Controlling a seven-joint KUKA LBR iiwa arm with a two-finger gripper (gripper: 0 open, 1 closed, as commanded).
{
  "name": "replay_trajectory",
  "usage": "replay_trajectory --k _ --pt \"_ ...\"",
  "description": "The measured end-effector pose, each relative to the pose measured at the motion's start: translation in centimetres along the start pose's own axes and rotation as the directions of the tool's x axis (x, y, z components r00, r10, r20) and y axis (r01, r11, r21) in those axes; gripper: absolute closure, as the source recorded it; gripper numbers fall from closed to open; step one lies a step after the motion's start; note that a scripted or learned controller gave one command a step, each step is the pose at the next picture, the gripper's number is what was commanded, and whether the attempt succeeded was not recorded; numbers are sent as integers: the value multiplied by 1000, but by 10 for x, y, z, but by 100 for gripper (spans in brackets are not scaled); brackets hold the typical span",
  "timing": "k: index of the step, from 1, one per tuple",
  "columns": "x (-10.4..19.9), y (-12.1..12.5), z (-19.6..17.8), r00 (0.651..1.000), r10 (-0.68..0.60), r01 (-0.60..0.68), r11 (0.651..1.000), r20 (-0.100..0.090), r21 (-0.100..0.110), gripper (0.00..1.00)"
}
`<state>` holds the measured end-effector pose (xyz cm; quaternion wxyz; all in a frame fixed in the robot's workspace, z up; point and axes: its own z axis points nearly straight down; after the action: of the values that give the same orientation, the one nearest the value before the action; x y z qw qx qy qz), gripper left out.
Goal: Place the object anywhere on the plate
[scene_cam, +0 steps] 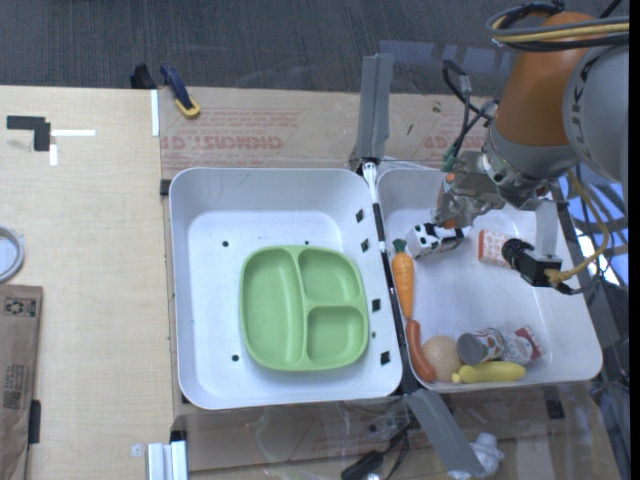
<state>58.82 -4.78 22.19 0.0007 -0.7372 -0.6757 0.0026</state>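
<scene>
**Gripper down over the cow toy in the right bin, plate waiting in the left**

The left bin [200,268] holds one thing: a green divided plate [304,308] with three compartments, lying flat near the bin's middle. The right bin [570,368], just beside it, holds the loose items. A carrot [403,280] lies along the wall nearest the plate, its long axis running front to back with the green top toward the far end. Farther from the plate, along the front wall, sit a red sausage-shaped toy [418,356], a tan egg-like piece [438,351], a small can [477,348] on its side, a yellow banana [489,372] and a crinkled wrapper [520,344]. A red-and-white packet [493,246] lies toward the bin's far side.

A black-and-white cow toy [432,238] lies beyond the carrot's top, its long axis pointing roughly away from the plate. The gripper [452,218] is directly above and against it; whether its fingers grip the toy or are spread cannot be told.
</scene>
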Motion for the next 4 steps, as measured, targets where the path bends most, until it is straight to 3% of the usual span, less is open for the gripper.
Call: replay_trajectory --k 1,2,3,4 --pt "48 -51 32 960 -281 281 960 -1 -1 100" --pt "46 -51 23 961 -277 277 961 0 0 100" --pt "133 -19 31 938 -348 348 938 0 -3 100" --pt "133 -19 31 938 -348 348 938 0 -3 0"
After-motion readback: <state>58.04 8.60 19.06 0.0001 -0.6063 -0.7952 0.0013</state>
